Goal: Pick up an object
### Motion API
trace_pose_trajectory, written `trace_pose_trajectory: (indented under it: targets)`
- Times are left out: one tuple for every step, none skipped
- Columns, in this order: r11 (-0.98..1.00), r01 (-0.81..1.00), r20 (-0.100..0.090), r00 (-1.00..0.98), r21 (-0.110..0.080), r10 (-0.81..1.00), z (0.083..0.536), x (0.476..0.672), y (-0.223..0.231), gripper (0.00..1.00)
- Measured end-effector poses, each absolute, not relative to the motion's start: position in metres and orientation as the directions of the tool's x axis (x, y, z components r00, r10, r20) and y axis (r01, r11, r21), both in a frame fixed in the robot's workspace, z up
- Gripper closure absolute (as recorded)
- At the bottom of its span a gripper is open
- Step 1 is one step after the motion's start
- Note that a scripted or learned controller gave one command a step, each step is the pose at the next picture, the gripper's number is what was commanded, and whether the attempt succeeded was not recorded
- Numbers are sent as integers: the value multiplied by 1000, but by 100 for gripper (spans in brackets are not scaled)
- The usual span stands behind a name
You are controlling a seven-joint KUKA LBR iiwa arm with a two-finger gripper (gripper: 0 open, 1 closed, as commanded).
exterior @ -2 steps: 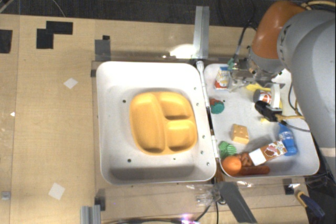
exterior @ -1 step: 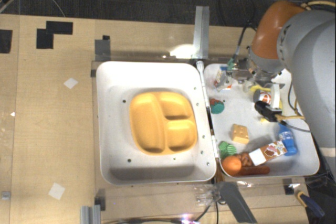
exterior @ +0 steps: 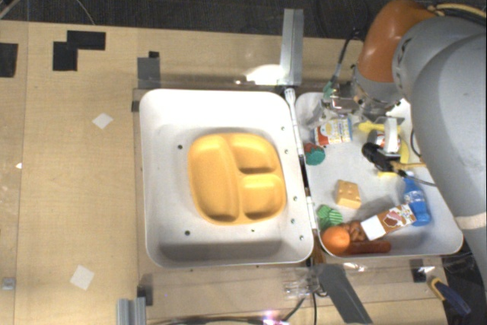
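Note:
My gripper hangs low over the far end of the right bin, under the orange wrist band. Just below it lies a small white and red carton, and I cannot tell whether they touch. Further toward the front are a green cap-like piece, a tan block, a blue bottle and a white and brown packet. At the bin's near edge sit an orange, a red sausage and a green item.
The left bin holds a yellow divided tray. A raised rim between the two bins runs just left of the gripper. The arm's grey body covers the right bin's right side.

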State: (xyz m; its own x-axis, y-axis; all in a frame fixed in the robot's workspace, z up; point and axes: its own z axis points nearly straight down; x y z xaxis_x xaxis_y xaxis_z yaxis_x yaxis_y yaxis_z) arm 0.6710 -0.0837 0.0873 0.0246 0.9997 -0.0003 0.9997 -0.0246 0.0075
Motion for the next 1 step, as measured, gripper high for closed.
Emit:
trace_pose_trajectory:
  targets:
    - [-17,1000,-2,17,14,1000,100,673,-82,100]
